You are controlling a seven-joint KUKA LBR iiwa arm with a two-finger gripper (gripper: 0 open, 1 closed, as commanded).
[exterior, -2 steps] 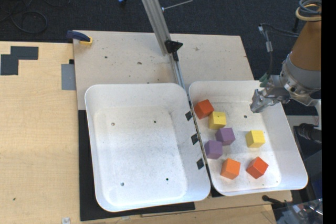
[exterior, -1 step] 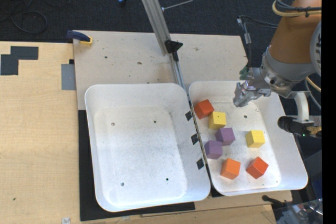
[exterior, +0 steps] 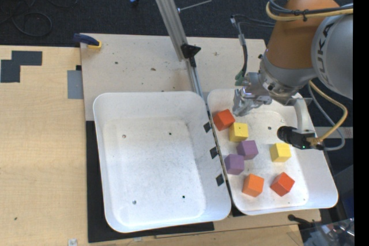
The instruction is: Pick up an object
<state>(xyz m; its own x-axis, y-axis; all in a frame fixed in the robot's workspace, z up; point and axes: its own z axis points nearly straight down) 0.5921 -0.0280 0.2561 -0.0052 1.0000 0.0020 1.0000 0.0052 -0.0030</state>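
The right bin (exterior: 314, 193) holds several small blocks: an orange-red one (exterior: 223, 119) at its upper left, a yellow one (exterior: 239, 132), two purple ones (exterior: 248, 149) (exterior: 234, 163), another yellow one (exterior: 281, 151), an orange one (exterior: 252, 185) and a red one (exterior: 282, 184). My gripper (exterior: 242, 105) hangs over the bin's upper left part, just above and to the right of the orange-red block and above the yellow block beside it. Nothing shows between its fingers.
The left bin (exterior: 115, 118) lies beside the right one, with a row of black clips (exterior: 213, 151) along the shared edge. A slanted metal rail (exterior: 173, 20) rises behind the bins. A black cable end (exterior: 291, 136) hangs over the right bin.
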